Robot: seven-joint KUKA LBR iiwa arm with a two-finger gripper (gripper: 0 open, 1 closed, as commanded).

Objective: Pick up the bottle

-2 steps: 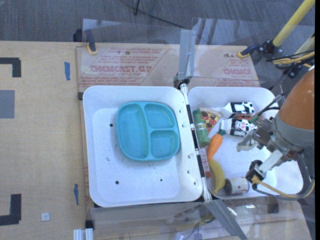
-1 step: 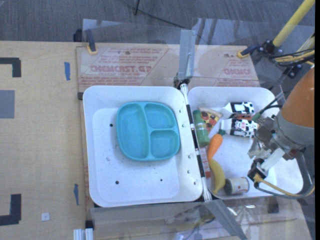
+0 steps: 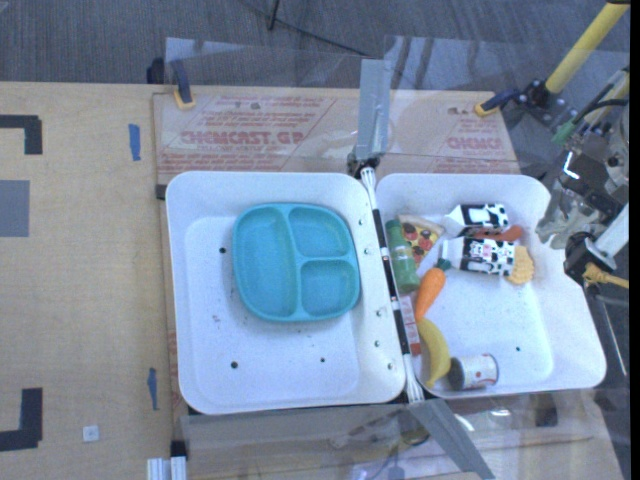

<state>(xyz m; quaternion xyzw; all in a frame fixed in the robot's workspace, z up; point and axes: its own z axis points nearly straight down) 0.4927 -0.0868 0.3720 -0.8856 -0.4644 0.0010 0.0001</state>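
The bottle (image 3: 403,255) lies on its side in the right bin (image 3: 520,318), green, pressed along the bin's left wall, its cap end toward the far side. A pizza slice (image 3: 424,236) sits just beside it and a carrot (image 3: 430,291) touches or nearly touches its near end; a banana (image 3: 434,348) and a can (image 3: 474,371) lie nearer the front. Two cow-print cartons (image 3: 482,238) rest toward the bin's far right. The left bin (image 3: 200,368) holds a teal plate (image 3: 297,262).

The gripper (image 3: 566,220) hangs over the right bin's right rim, well apart from the bottle — whether it is spread or pressed together I cannot tell. Nothing is held, so the task looks to be at the approach. The next move calls for crossing the bin leftward and coming down astride the bottle, across its width — the wall on one side and the pizza slice on the other leave little room.
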